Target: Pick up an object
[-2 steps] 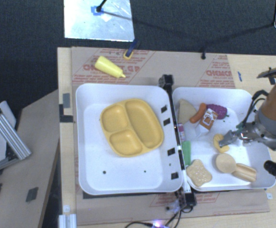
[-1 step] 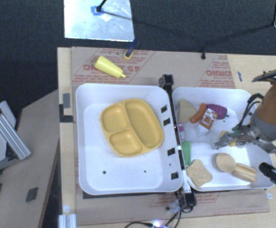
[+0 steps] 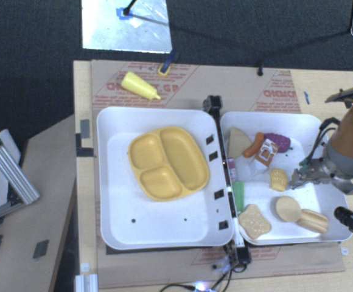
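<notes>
Though I cannot tell the gripper's state, the small yellow toy just beside it looks light, stiff and best pinched across its middle.

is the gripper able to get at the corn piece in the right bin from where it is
Probably yes. The gripper hangs in the right bin just right of the corn piece, with bare bin floor between them. The wooden spoon lies nearer the camera, out of the way.

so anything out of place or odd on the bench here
One thing: a yellow mustard bottle lies on its side on the cardboard behind the left bin, outside both bins. The other toy foods sit in the right bin.
</notes>
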{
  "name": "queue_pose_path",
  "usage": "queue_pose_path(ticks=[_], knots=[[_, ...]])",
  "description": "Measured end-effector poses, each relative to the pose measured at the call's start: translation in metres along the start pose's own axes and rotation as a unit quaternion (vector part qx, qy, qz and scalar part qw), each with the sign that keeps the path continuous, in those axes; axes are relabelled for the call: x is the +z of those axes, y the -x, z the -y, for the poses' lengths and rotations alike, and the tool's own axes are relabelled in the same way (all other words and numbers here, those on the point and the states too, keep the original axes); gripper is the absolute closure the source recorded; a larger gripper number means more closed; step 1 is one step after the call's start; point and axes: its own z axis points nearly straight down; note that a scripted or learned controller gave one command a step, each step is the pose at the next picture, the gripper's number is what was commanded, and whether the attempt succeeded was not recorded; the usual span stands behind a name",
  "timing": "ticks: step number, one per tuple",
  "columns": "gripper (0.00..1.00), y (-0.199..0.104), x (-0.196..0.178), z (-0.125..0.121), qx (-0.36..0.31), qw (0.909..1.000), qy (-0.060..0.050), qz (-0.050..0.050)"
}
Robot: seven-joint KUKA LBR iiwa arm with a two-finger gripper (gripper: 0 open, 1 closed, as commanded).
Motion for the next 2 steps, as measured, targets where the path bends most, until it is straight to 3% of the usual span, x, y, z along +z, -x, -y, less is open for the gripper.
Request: queue_pose_path(ticks=[2], knots=[[1.00, -0.005, -0.106, 0.006, -0.001, 1.0000, 0.002, 0.001]])
